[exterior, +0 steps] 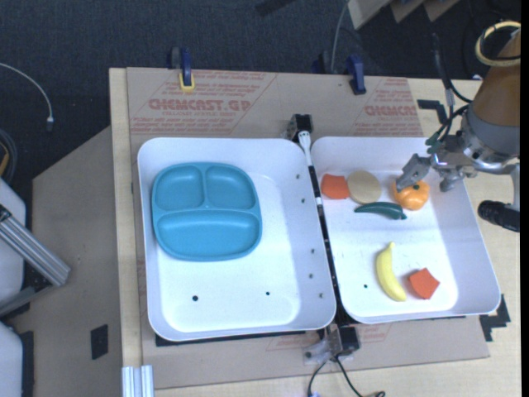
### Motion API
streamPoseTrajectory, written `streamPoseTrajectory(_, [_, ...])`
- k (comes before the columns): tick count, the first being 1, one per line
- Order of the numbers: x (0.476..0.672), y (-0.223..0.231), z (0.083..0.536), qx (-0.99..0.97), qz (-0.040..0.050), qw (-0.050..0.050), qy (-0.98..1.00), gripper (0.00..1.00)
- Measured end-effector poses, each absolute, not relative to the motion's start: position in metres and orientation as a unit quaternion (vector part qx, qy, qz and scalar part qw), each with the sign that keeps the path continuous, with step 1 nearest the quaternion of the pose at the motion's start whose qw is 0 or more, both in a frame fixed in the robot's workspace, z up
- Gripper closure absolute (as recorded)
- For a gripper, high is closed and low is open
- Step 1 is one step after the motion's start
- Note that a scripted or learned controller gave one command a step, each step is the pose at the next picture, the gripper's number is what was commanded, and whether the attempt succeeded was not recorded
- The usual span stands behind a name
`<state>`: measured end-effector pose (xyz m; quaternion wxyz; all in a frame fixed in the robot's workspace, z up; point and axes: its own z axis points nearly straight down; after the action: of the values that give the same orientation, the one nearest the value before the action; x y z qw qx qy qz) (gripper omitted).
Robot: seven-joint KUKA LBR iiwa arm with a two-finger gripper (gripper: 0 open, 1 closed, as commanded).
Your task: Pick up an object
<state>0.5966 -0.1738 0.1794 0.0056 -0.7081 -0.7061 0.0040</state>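
While poised over right bin (471, 246), end effector (430, 172) spread wide, one finger touching orange fruit (412, 197); nothing gripped. Beside: green pepper (382, 211), banana (388, 273).

Two white bins, the left bin (289, 246) and the right bin (471, 255), both smooth moulded plastic with a soft sheen along their rims. In the left one a blue divided plate (206, 211), plastic too, satin and even. The bench (248, 98) top reads as brown paper-faced board, matt, printed in red lettering, held at its far edge by blue clamps (185, 64). Around it, dark carpet (83, 23), rough and dull. In the right bin the banana (388, 273) and the orange fruit (412, 195) look like glossy plastic toys, and the green pepper (382, 211) shines as well. The end effector (430, 172) looks bare grey metal, faintly reflective.
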Motion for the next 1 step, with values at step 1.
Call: streamPoseTrajectory(1, [0.6000, -0.1735, 0.1873, -0.707, 0.0000, 0.000, -0.707, 0.00])
